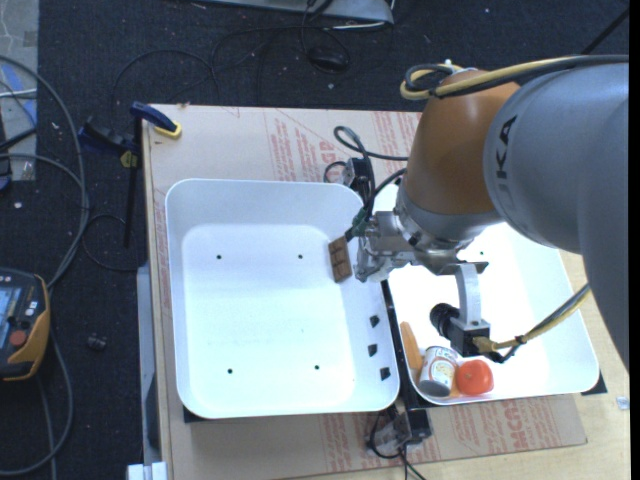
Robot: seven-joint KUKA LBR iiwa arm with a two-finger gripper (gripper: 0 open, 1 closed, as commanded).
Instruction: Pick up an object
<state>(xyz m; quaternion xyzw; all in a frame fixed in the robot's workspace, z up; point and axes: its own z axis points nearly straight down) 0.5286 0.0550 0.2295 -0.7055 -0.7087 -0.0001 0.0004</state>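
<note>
A grey robot arm's end effector (372,253) hangs over the bins' shared wall; its grip cannot be told. The orange carrot (410,343), small labelled can (437,366) and red tomato (475,377) lie in the right-hand white bin (565,343), apparently unpicked.

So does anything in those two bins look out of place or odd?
Nothing looks spilled or broken. The small can, tomato and carrot are crowded into the right bin's near corner, and a small brown piece sits against the left bin's right wall.
</note>
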